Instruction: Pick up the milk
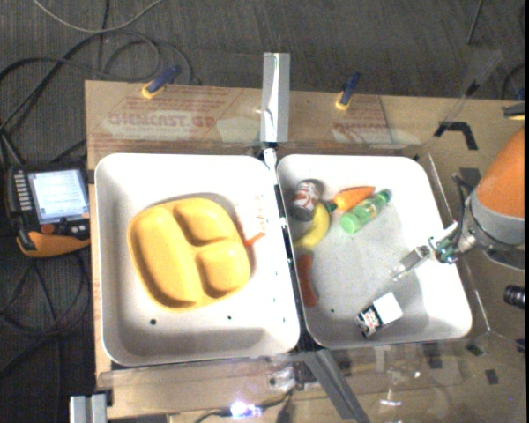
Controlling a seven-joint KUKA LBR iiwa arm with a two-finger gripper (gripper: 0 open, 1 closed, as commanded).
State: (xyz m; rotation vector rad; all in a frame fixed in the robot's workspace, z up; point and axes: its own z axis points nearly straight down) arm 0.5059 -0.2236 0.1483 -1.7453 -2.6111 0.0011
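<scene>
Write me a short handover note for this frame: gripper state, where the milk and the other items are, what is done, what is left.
Gripper: over the right bin, right of centre, holding nothing visible; finger state unreadable.
Milk carton: on its side near the right bin's front edge, below-left of the gripper, apart from it.
Other items: green bottle, carrot, banana and a can clustered at the right bin's back left. Yellow divided tray in the left bin.
Done: nothing lifted.
Left: lower onto the milk, grasp, lift.
</scene>
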